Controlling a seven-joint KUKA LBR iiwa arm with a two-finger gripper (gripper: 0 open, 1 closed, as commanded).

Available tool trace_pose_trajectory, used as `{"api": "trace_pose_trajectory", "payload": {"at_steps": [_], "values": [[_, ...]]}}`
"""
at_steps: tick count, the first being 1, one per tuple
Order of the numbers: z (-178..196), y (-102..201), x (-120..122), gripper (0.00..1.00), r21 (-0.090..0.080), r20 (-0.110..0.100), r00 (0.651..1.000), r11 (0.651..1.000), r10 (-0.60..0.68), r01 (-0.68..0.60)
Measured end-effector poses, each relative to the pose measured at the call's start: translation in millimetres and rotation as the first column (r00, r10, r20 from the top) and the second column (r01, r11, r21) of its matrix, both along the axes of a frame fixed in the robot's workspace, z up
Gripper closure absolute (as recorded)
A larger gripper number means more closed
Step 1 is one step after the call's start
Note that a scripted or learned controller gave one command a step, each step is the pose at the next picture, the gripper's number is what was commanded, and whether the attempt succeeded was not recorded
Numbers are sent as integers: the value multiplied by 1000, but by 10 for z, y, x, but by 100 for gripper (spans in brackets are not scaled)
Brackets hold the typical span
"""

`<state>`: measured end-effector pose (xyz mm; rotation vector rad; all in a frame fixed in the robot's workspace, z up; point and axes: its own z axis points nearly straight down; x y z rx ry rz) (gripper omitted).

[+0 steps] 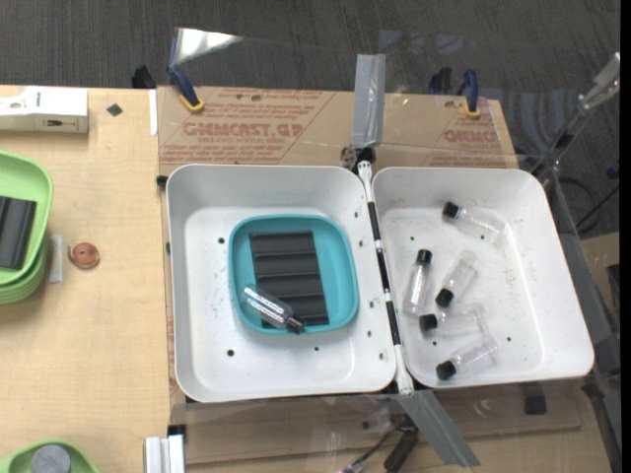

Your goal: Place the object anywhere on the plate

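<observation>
On the teal plate (340, 264) a clear vial (271, 308), five vials (449, 284) loose in right bin (552, 264)

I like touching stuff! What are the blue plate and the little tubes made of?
The teal plate looks like smooth, matte plastic: even colour, soft rounded rim. The vials in the right bin look clear, plastic or glass, since the white floor shows through them; their caps look like black plastic.

Open approach above teal plate (340, 264), one vial (271, 308) across its front-left corner.
</observation>
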<state>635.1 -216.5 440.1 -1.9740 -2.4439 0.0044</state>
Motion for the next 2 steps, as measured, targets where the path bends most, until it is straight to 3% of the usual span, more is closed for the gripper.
{"api": "trace_pose_trajectory", "payload": {"at_steps": [2], "values": [[0, 0, 0, 0, 0, 0, 1000, 1000, 0, 0]]}}
